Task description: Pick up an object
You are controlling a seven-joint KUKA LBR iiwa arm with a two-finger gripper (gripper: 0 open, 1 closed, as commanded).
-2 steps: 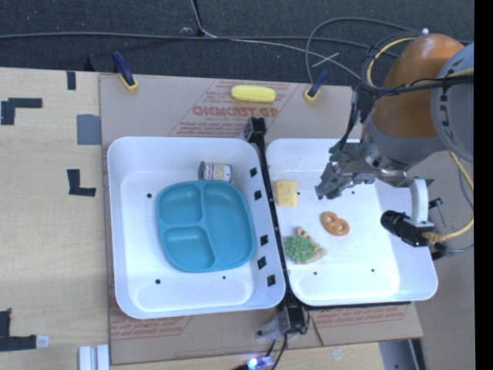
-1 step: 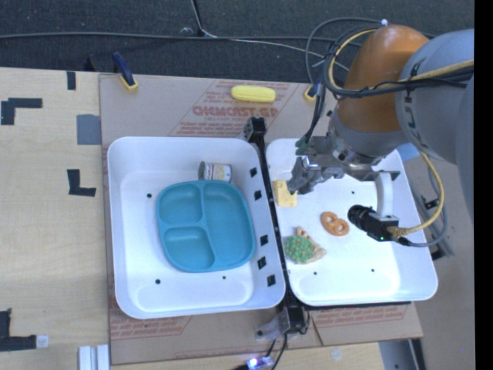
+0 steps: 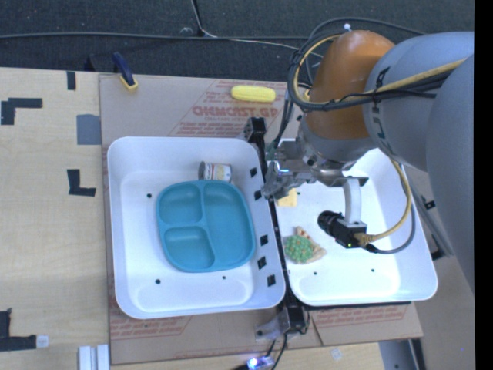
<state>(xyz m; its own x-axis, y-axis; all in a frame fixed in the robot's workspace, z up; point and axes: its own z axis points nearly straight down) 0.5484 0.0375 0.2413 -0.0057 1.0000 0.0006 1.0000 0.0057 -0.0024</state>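
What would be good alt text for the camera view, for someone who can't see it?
A grey robot arm with an orange band reaches from the right over the right white bin, its gripper low near a yellow piece and a green-topped toy food item. The left white bin holds a blue divided plate and a small can.

My thick grey arm (image 3: 431,91) comes in from the right, sloping down and to the left, with its rounded orange band (image 3: 347,68) just above the wrist. Below that band my wrist points downward, and black and yellow cables (image 3: 400,214) loop from it around to a small black fitting at my side. My metal two-finger end effector (image 3: 279,177) hangs low at the wrist's left end, seen from above and partly hidden by my own wrist housing.
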